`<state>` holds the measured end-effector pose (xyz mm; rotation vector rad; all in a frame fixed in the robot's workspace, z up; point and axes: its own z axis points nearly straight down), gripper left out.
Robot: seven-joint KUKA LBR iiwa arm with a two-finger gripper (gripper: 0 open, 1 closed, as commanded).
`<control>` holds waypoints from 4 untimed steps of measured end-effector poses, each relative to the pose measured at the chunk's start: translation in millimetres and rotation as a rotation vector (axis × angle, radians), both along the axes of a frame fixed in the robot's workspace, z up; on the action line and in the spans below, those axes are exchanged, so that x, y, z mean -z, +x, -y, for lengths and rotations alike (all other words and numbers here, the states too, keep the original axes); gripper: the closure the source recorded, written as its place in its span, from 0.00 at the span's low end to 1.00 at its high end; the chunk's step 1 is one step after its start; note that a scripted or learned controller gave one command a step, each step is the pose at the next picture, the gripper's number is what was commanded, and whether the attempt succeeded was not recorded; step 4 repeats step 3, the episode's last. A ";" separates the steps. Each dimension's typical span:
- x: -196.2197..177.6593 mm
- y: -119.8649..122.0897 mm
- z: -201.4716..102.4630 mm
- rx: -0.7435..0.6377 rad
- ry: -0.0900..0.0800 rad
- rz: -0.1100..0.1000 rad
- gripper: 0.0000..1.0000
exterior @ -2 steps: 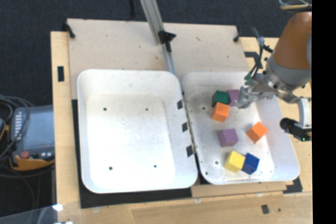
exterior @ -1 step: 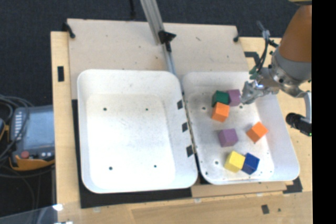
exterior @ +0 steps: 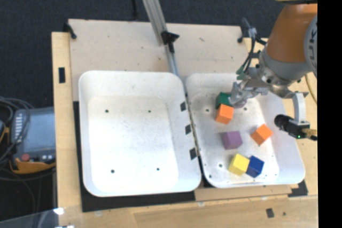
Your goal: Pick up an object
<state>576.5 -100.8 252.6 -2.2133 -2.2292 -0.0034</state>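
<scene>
Five blocks (exterior: 232,139) crowd right bin (exterior: 288,168); pincer (exterior: 236,97) near its back edge.

Pale wooden bench top (exterior: 123,45), flat, light tan w/ lighter board on top. Directly on it: two shallow white plastic bins side by side, edges touching at centre. Left white bin (exterior: 85,115) bigger, speckled floor. Right white bin (exterior: 288,168) smaller, holds coloured blocks. Black mat (exterior: 85,204) shows under bins' front edge. Slanted grey aluminium post (exterior: 152,2) meets bench behind the bins' seam.
</scene>
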 end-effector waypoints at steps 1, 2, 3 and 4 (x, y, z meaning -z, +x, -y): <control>12.7 -4.6 -49.8 0.001 0.000 -0.002 1.00; 6.5 -4.4 -107.2 -0.001 0.000 0.001 1.00; 19.5 -14.5 -157.0 0.000 0.000 -0.002 1.00; 19.5 -14.5 -157.0 0.000 0.000 -0.002 1.00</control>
